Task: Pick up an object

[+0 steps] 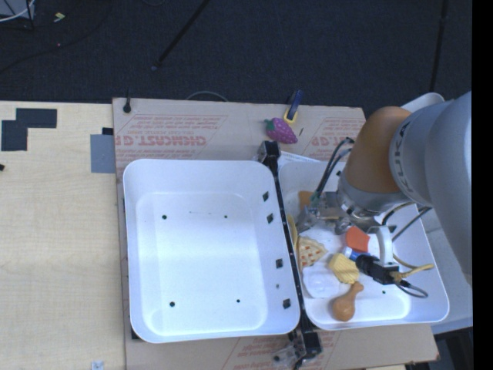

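My gripper (312, 218) is low in the right bin (431, 299), near that bin's left wall. Just below it lies a tan waffle-like piece (310, 251). A yellow toy (343, 267), an orange-red block (357, 240) and a white piece (320, 284) lie close by. A brown drumstick (346, 301) rests near the front rim. A small orange-brown item (306, 199) sits just above the gripper. The wrist and arm hide the bin's back right part.
The left bin (139, 206) stands beside the right one, sharing a black-clipped divider (281, 230). Behind the bins, on the cardboard, lie a purple grape toy (283, 131) and a yellow-blue item (293, 109).
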Available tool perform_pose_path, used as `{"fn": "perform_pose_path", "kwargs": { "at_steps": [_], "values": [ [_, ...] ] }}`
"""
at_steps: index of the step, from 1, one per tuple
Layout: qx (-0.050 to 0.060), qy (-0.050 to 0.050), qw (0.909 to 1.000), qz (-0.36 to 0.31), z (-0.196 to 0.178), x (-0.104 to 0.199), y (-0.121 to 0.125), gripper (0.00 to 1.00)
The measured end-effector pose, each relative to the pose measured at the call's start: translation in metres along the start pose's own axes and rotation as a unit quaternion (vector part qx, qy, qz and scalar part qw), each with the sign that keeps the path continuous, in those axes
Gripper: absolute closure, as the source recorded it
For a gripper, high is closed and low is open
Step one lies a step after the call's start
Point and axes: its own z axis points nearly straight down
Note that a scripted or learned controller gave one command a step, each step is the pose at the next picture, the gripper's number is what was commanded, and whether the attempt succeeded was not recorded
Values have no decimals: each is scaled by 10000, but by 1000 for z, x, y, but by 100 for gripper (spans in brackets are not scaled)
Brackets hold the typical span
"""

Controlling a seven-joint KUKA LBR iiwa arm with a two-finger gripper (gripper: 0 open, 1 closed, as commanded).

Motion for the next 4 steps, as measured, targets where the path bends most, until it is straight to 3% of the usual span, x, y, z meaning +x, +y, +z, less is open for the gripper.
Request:
{"fn": "perform_pose_path", "kwargs": {
  "at_steps": [1, 2, 3, 4],
  "values": [
    [-9, 31, 10000, -40, 1, -11, 57, 0],
    [37, 36, 10000, -14, 2, -6, -22, 0],
    [28, 39, 10000, -9, 2, -29, -67, 0],
    [-1, 32, 10000, -40, 1, -1, -22, 0]
  ]
}}
